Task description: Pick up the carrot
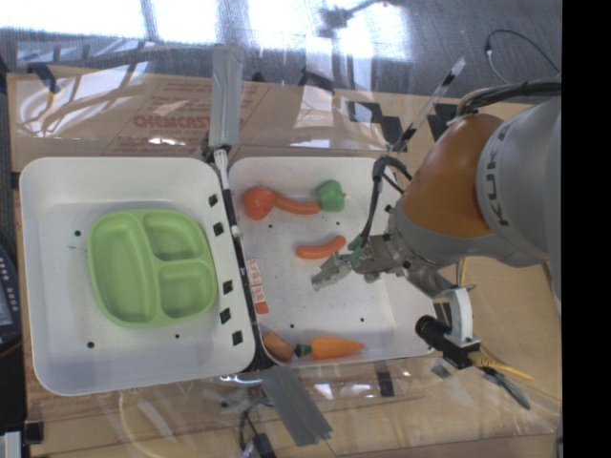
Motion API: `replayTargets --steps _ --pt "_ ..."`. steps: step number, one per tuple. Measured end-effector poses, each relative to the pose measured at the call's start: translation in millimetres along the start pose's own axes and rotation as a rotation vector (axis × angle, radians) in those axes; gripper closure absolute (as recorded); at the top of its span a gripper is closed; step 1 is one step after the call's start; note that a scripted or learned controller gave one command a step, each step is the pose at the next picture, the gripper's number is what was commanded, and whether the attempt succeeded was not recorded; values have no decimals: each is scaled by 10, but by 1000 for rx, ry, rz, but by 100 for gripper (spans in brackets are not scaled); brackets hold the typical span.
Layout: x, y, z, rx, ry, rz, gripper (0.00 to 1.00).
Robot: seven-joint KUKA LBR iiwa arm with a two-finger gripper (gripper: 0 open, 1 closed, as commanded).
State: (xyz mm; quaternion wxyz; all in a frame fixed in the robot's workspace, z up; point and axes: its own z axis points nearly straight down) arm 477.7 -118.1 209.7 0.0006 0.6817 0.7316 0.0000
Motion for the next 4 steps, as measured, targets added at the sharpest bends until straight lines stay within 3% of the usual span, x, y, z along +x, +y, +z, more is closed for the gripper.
replayTargets --steps 1,2,3,4 --pt "-285 290 1187 3 2 -42 0" --pt "128 -5 1188 4 2 78 0" --pt "-353 330 392 5 2 535 0" --pt "-190 753 1189 5 3 -20 0"
